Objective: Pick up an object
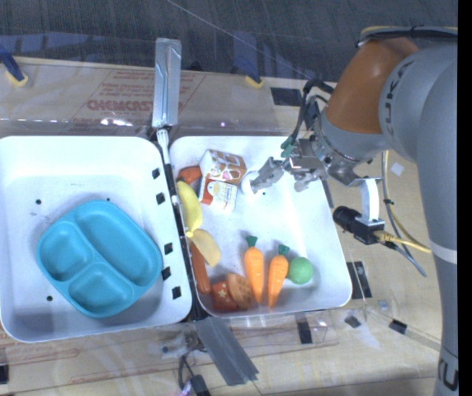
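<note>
Two shallow white bins sit side by side on the worktop [401,320]. The left bin [21,172] holds a blue compartment tray [97,256] lying on a diagonal. The right bin [318,221] holds the toy foods. Along its left wall a banana [189,205] runs roughly top to bottom. Beside it a small carton [221,179] lies tilted. Near the front wall we see two carrots [254,272] standing almost parallel, their green tops toward the far side and their tips toward the front rim; a green round fruit [300,271] lies just beside the right-hand one. A pale piece [207,247] and some reddish items [229,291] crowd the front left corner, too jumbled to identify.

The arm [409,64] enters from the right, its orange band [368,85] above the wrist, bent down over the right bin's far right area. The pincer [262,177] points leftward toward the carton, with nothing between its fingers; we cannot tell how wide they stand. Cables partly hide the wrist.
</note>
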`<state>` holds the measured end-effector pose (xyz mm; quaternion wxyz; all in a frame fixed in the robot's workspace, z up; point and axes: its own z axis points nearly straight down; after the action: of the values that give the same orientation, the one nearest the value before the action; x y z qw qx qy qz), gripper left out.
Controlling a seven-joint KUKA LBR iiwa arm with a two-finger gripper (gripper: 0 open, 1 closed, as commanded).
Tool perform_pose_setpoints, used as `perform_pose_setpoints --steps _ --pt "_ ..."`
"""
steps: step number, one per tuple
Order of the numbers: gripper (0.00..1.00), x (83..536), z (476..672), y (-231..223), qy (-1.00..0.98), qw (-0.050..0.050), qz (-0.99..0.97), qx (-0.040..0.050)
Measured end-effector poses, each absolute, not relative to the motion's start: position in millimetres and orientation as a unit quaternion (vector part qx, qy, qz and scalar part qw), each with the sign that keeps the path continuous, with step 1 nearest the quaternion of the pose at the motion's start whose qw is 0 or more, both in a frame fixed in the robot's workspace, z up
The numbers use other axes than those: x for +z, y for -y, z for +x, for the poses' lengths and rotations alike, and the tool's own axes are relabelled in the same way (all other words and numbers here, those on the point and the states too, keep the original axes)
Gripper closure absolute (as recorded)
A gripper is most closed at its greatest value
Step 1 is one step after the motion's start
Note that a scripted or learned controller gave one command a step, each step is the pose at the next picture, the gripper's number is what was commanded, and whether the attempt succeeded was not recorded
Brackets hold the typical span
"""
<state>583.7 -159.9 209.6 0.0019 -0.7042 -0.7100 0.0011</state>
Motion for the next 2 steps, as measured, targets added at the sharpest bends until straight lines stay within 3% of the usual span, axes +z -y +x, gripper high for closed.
perform_pose_setpoints --steps 1,2 --pt "0.00 209.6 583.7 159.9 0.710 0.002 -0.704 0.0011" --pt "0.00 92.0 532.4 194.1 0.734 0.001 -0.679 0.0007"
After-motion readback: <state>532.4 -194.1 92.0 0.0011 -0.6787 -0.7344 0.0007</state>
